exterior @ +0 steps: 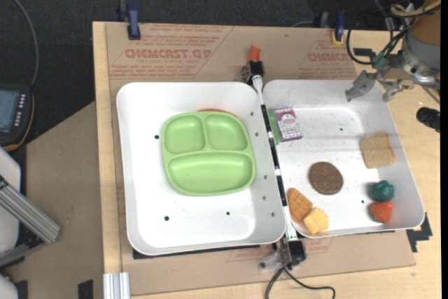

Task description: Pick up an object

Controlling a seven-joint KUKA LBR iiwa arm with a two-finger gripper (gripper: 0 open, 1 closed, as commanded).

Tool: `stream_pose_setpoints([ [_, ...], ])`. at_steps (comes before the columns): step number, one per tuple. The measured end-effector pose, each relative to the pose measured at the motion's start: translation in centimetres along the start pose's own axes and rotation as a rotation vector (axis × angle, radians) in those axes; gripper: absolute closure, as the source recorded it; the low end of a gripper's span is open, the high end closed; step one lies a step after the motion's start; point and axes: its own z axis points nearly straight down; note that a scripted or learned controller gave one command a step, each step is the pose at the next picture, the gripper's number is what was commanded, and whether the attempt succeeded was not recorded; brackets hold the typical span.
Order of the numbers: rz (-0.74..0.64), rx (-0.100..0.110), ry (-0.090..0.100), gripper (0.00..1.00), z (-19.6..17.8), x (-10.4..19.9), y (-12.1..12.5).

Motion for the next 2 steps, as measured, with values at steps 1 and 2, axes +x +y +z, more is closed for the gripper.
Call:
stream_pose_setpoints([
  [1,0.0,0.01,0.007,0.0,-5.2,2.6,-8.8],
  [2,-0.006,0.018,0.011,0.0,3.2,8.7,-9.3],
])
